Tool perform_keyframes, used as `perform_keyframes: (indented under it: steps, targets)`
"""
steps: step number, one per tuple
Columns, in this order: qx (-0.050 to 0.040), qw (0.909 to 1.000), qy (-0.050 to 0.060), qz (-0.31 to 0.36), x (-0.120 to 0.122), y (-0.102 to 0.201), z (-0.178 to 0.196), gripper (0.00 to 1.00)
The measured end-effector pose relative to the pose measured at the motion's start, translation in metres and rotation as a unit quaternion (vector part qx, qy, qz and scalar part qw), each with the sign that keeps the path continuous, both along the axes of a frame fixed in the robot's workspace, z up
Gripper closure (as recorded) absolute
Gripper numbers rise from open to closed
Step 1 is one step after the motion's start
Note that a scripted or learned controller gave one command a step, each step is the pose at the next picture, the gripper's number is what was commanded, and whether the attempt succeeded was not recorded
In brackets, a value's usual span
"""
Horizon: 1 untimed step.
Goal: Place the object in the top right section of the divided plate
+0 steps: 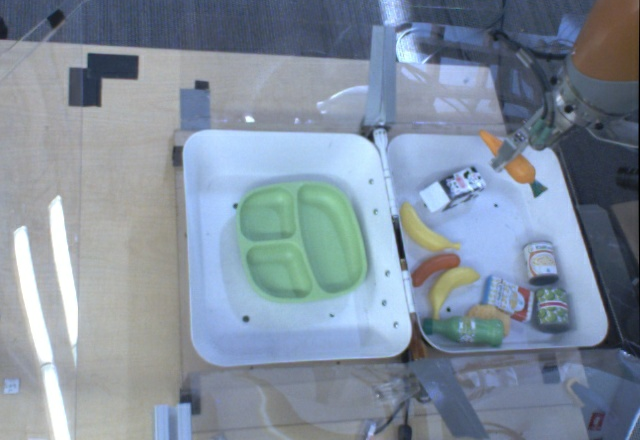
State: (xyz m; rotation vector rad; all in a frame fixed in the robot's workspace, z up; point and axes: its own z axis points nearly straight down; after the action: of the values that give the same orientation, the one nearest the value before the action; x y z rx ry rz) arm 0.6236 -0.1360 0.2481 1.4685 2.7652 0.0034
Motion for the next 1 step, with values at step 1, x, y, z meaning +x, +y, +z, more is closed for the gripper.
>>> perform_keyframes:
  steps: [1]
  targets:
    - [0.0008, 0.9966, 0.002, 0.082, -0.0072, 0.0721, -0.0295, 1.0]
